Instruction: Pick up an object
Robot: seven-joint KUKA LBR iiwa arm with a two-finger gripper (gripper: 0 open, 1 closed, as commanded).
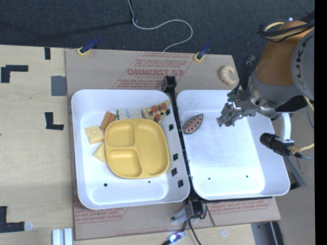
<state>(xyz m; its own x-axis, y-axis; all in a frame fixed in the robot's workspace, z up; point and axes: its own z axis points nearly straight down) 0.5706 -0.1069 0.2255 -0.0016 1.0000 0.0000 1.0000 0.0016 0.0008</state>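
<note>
Camera view: nothing is seen lifted yet. End effector [226,118] is positioned over the right bin [255,188]; its grip state cannot be told. A leaf-shaped object [193,123] lies near it, apart, ungrasped. Approach and grasp are judged outstanding.

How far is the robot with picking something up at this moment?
Nothing looks lifted yet. The claw hangs over the right bin, apart from the small brown-red piece lying near that bin's left wall. The yellow plate and the bits around it rest in the left bin. The whole grasp remains.
</note>
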